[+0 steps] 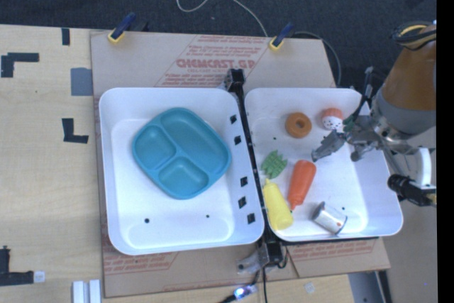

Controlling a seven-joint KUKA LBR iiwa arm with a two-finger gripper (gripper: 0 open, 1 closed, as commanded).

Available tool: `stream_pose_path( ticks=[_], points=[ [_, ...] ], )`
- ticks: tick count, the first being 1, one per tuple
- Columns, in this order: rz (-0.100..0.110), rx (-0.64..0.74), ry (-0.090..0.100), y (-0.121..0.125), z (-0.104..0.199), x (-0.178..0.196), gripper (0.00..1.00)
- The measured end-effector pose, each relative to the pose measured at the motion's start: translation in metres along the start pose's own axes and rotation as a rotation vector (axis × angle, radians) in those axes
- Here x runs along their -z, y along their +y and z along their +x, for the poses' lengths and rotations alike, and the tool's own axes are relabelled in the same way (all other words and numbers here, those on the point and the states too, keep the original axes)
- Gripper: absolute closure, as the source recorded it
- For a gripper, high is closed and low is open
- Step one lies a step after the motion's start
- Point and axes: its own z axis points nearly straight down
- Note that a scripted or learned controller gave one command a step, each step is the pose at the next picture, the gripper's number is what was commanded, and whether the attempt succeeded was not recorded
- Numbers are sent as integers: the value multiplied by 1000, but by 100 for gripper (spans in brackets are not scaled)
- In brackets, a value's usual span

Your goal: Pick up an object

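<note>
The right bin [369, 188] holds an orange carrot [301, 182], a yellow corn-like piece [277, 206], a green leafy piece [273, 164], a brown doughnut [299, 125], a small red-and-white item [331, 118] and a silver can [328, 218]. My gripper [342, 145] hangs over the bin's upper right part, to the right of the carrot's top and below the red-and-white item. Its dark fingers are spread apart, with nothing between them.
The left bin [117, 174] holds a blue divided plate [181, 152]. A black divider with clips [245, 152] runs between the bins. The arm's grey and orange body [411, 89] stands over the right bin's far right edge. Cardboard lies under both bins.
</note>
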Motion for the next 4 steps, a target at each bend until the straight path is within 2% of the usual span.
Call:
stream_pose_path(
  ticks=[1,2,3,4],
  points=[
    [-9,4,-2,2,0,5,0],
    [-4,2,-1,-3,-3,-59,0],
    [-9,3,-3,-3,-2,-113,0],
    [-16,4,-4,0,-2,-99,100]
  ],
)
